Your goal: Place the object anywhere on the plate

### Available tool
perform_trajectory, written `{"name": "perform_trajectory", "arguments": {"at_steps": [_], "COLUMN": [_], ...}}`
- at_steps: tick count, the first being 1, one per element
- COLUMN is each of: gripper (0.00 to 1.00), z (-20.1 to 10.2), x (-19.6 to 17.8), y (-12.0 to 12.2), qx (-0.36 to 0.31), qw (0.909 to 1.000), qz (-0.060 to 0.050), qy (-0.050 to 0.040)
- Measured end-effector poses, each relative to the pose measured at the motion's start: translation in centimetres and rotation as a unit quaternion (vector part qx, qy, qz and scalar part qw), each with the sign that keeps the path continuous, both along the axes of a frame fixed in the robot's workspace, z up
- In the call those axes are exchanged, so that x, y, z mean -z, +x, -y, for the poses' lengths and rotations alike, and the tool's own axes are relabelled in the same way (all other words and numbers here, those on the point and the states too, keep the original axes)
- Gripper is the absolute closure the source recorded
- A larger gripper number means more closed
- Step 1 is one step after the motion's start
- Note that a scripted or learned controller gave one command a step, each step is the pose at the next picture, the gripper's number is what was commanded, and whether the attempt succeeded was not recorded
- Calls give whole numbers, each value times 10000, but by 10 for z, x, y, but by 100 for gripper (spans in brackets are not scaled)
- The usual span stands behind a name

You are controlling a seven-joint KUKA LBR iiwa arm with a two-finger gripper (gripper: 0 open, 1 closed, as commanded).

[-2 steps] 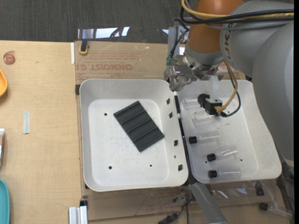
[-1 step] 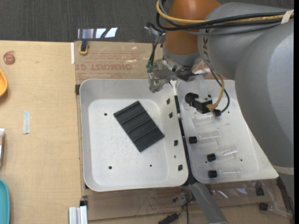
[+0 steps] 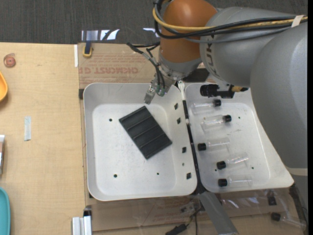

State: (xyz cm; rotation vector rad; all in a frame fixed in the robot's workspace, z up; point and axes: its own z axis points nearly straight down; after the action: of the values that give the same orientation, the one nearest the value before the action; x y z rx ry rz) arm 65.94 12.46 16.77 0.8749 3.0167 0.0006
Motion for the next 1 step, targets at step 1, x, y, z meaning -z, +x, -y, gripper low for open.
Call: {"name": "perform_trajectory", "arguments": {"at_steps": [1], "gripper": [100], "z": [-53], "x": [-70], "y": [-14], "qx": [-2273], "qw": [9738], "qz": [17], "qy": [2]}}
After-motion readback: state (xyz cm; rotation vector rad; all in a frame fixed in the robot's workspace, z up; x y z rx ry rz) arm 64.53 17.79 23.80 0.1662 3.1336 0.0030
